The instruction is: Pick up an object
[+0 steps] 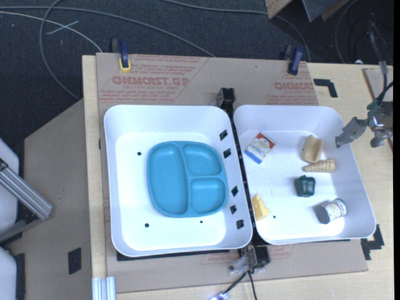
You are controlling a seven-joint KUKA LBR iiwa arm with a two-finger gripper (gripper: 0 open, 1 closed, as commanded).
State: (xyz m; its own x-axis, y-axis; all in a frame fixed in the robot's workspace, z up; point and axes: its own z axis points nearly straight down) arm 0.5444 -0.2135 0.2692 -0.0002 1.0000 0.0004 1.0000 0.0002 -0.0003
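The gripper (355,132) hung at the right bin's (350,227) upper-right rim; its opening could not be told. Nothing was picked yet; it needed to descend over the nearby tan block (312,148).

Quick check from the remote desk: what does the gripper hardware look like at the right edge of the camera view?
The gripper is a grey metal piece with dull, angular parts, showing by the right bin. Behind it sits a paler metallic block with small dark details. Thin dark cables run above it. It is too small and blurred to make out any markings.
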